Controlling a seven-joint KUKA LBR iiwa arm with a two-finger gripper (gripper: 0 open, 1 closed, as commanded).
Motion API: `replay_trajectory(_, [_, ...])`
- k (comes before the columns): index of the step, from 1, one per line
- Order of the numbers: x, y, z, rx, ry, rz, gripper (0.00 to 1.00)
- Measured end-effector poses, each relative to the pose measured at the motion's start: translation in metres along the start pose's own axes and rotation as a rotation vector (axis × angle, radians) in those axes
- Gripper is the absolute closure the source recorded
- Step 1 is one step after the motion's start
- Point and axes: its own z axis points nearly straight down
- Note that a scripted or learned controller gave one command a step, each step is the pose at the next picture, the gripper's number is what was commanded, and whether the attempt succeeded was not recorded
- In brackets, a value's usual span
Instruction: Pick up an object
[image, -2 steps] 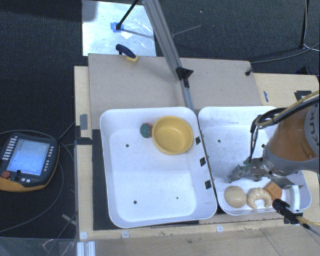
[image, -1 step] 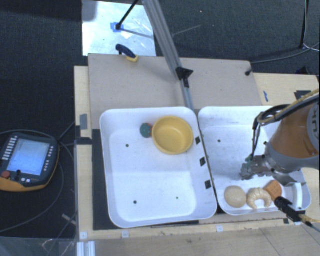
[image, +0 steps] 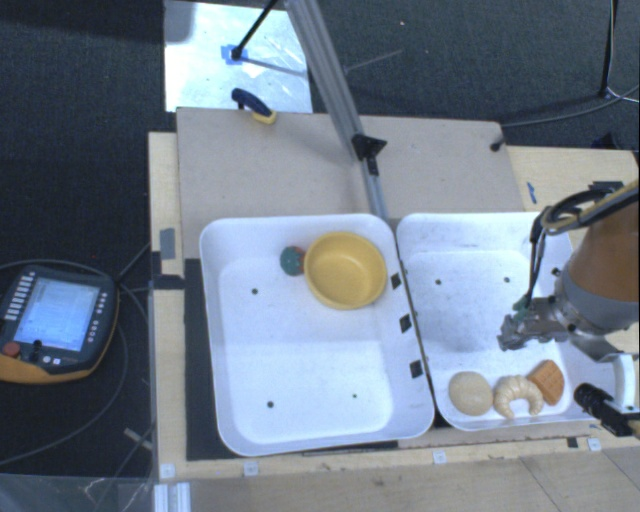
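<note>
The gripper (image: 520, 328) hangs over the right bin (image: 470, 250), toward its right side, and its dark fingers blur together against the white floor — I cannot tell whether they are spread or closed, and nothing shows between them. Just below it, along the bin's near wall, three food-like items sit in a row: a pale round bun (image: 470, 393) on the left, a cream croissant (image: 518, 396) touching it in the middle, and an orange-brown wedge (image: 548, 380) — possibly a slice of bread — against the croissant's right end. The wedge lies closest to the gripper, near it but apart. Behind the gripper the grey wrist and the orange band (image: 605, 265) rise toward the right edge, with a black cable (image: 540, 250) looping over the bin's right rim. The left bin (image: 300, 400) holds a yellow bowl (image: 345, 270) upright in its far right corner, with a small dark green ball (image: 291, 261) touching the bowl's left side. A grey pole (image: 340, 100) slants down from the top and ends at the far rim between the two bins. A yellow and blue clamp (image: 254, 105) sits at the bench's far edge, and a teach pendant (image: 55, 322) lies on the dark floor to the left.
</note>
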Motion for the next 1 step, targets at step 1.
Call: replay_trajectory(1, [-0.0098,-0.0020,-0.0546,-0.001,0.000,0.000,1.00])
